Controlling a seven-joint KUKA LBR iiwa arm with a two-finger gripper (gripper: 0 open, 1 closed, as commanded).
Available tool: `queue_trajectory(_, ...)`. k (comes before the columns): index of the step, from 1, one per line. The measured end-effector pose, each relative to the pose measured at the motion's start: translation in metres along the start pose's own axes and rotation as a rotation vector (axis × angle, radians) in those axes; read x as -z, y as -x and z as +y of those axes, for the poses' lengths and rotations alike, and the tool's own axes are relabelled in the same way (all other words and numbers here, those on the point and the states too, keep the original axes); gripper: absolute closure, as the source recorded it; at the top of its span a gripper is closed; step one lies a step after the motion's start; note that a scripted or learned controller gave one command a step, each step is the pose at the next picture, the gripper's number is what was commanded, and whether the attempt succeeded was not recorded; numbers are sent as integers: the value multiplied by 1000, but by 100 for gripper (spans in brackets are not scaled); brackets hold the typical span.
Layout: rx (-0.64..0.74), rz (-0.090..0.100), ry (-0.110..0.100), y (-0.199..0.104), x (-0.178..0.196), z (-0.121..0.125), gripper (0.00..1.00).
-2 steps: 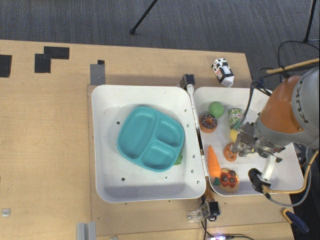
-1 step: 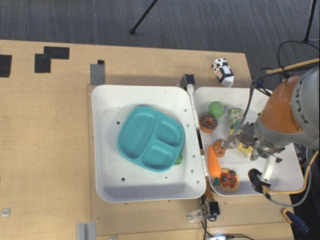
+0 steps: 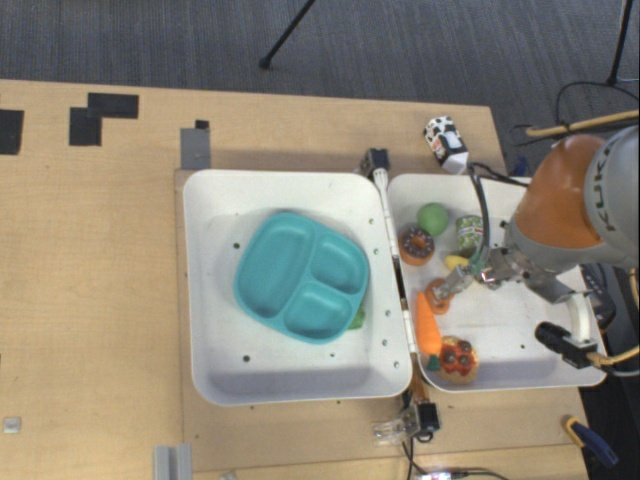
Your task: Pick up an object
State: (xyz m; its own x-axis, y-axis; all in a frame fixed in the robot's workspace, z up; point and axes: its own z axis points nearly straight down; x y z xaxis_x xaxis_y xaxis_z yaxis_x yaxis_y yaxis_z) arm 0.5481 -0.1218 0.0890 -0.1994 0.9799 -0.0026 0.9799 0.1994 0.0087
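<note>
Bright, even overhead light, soft shadows, mild glare on white bins (image 3: 300, 388), slightly soft focus.

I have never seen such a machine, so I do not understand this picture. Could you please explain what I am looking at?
One camera above a wooden bench looks down at a slant. The grey and orange shape on the right is a robot arm. Its gripper is low in the right bin, among small toys: a green ball, an orange carrot, a few others. Whether it holds anything is too small to tell. The left bin holds a teal divided plate. A black-and-white toy stands outside on the bench.
</note>
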Motion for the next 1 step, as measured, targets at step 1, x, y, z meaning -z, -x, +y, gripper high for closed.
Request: queue_trajectory(1, -35, -1, 2, -4, -2, 84, 0)
